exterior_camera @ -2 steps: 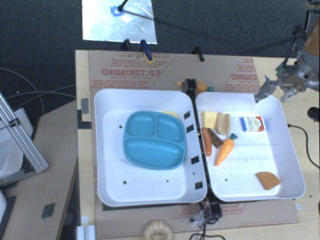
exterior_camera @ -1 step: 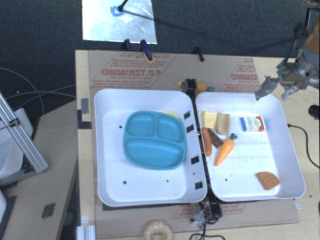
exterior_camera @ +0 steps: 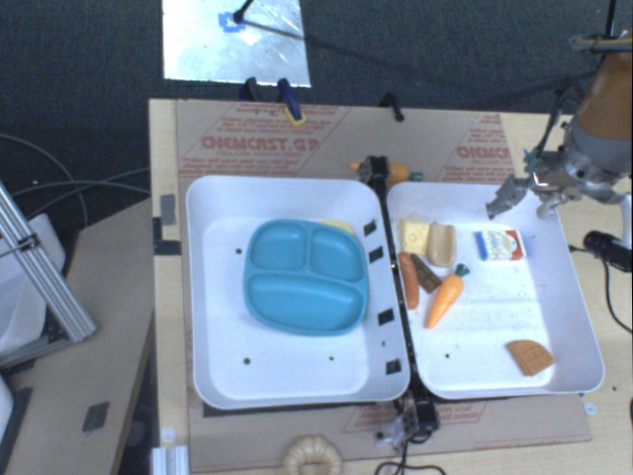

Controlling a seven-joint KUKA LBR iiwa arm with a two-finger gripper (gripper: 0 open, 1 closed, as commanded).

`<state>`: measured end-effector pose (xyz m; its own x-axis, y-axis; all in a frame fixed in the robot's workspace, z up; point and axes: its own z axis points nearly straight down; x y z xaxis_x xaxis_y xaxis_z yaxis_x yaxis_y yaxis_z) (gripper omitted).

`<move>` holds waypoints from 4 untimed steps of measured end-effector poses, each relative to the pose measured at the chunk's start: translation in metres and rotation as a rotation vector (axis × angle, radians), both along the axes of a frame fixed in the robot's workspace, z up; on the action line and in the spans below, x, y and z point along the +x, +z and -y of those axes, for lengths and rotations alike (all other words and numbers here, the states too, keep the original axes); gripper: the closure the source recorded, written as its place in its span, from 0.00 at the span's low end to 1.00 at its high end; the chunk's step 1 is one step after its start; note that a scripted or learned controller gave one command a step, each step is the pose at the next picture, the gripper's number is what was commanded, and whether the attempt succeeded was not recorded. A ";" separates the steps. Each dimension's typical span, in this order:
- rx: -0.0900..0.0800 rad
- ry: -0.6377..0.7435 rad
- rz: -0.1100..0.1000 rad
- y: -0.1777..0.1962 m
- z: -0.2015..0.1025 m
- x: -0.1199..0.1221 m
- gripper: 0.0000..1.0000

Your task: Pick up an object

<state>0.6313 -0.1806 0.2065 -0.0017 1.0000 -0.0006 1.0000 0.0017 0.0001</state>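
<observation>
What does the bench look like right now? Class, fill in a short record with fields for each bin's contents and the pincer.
left bin: shallow white bin holding a blue three-compartment plastic plate
right bin: shallow white bin holding two orange toy carrots, a yellow cheese wedge, a small red and white carton, a brown cracker-shaped piece
pincer: pincer above right bin's far edge, open, nothing between fingers

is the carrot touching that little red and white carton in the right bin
Apart. The camera view shows bare white bin floor between the carrot and the red and white carton.
</observation>
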 end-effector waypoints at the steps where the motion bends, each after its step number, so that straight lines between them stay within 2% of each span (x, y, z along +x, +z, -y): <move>1: 0.000 0.000 0.001 -0.045 -0.001 -0.008 0.00; 2: 0.000 0.000 -0.002 -0.107 -0.001 -0.005 0.00; 3: -0.005 0.001 0.007 -0.116 0.001 -0.001 0.00; 4: -0.010 0.000 0.022 -0.101 0.003 0.002 1.00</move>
<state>0.6332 -0.1836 0.1053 -0.0012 0.9999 -0.0106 0.9998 0.0014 0.0223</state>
